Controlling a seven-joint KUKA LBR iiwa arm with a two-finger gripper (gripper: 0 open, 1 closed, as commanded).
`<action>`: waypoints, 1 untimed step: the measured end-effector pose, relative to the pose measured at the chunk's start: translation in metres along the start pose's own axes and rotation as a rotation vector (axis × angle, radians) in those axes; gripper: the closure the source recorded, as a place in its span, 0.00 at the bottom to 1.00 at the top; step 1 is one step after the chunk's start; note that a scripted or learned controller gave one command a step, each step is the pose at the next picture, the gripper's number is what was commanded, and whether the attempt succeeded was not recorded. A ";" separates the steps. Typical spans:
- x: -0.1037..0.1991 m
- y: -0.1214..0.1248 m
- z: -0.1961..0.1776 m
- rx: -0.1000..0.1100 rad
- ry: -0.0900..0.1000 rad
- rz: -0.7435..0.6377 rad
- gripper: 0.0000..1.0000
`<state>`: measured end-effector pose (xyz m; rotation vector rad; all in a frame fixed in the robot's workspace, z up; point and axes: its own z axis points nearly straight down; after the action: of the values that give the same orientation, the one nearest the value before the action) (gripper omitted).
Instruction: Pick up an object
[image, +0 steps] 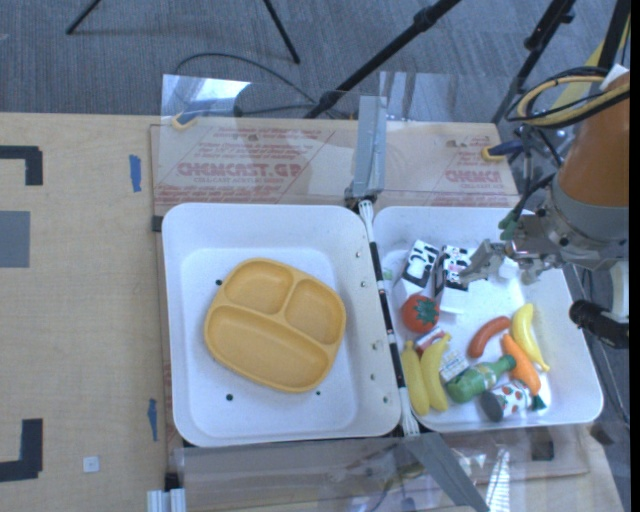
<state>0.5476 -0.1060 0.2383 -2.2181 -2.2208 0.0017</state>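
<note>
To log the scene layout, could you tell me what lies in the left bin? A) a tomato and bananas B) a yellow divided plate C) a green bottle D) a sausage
B: the yellow divided plate lies alone in the left bin, while the toy foods sit in the right bin.

A tan surface is filling the left and centre of the frame. Two shallow white bins are sitting on it side by side: the left bin at centre, the right bin toward the right edge. A clear plastic sheet is lying flat above them.
</note>
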 end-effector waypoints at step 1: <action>0.000 0.001 -0.010 -0.003 -0.001 0.000 1.00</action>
<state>0.5484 -0.1061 0.2484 -2.2201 -2.2223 -0.0004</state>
